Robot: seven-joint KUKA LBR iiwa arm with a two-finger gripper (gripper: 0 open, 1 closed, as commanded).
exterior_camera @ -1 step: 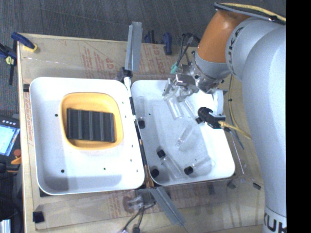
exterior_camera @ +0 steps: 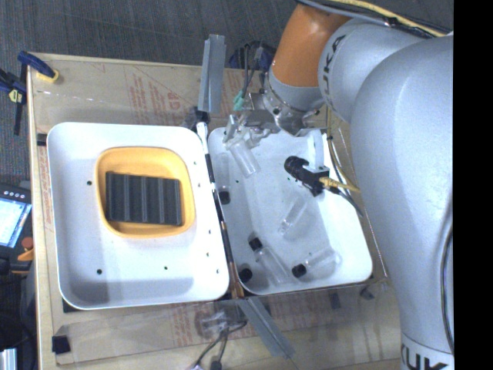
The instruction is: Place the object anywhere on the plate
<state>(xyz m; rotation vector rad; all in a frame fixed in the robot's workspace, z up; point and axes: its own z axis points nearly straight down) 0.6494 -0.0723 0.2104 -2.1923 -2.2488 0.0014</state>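
Cannot read the jaws: pale parts of the gripper (exterior_camera: 248, 129) against white plastic, so spread or pressed together is not to be decided. Hangs over the far end of the right bin (exterior_camera: 350, 241), close to the wall next to the left bin (exterior_camera: 69, 206). Just below it, a clear tube-like shape (exterior_camera: 242, 159), slanted. Perhaps the object, perhaps a part of the tool, and no way to say whether gripped or only lying on the bin floor.

Lower in the same bin, several clear tubes (exterior_camera: 296, 218) with black caps (exterior_camera: 299, 270), all lying on the side and scattered apart, probably because round bodies roll and do not stand. Hard to see against the white, and likely slippery to pinch.

In the middle of the left bin, the yellow plate (exterior_camera: 142, 158), well apart from every tube. On it, a dark ridged block (exterior_camera: 146, 199) covering most of the surface and leaving only a yellow border free. Judged from this: nothing from the right bin on the plate yet, and any transfer needs a lift over both bin walls.
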